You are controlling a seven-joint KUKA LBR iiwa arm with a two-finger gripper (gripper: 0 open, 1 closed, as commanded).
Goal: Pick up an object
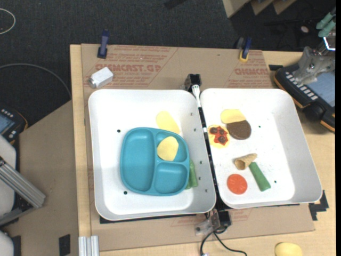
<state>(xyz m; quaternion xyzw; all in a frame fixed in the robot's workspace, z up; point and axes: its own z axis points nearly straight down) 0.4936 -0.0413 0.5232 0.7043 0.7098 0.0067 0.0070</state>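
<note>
The left bin (101, 143) holds a teal divided plate (141, 161) with a yellow piece (168, 148) on it. A pale yellow piece (167, 121) lies behind the plate and a green strip (192, 176) lies along its right side. In the right bin (282, 121) are a yellow piece (231, 115), a brown disc (240, 129), a small red and dark item (219, 135), a tan cone (245, 161), a green stick (260, 176) and a red-orange disc (237, 184). My gripper (315, 64) shows as grey metal at the far right, beyond the right bin and away from every object.
A small white block (101, 77) lies on the cardboard behind the left bin. Two clamps (103, 38) (244, 48) hold the cardboard's back edge. A dark handset (301, 89) rests right of the right bin. A yellow object (288, 248) lies at the front right.
</note>
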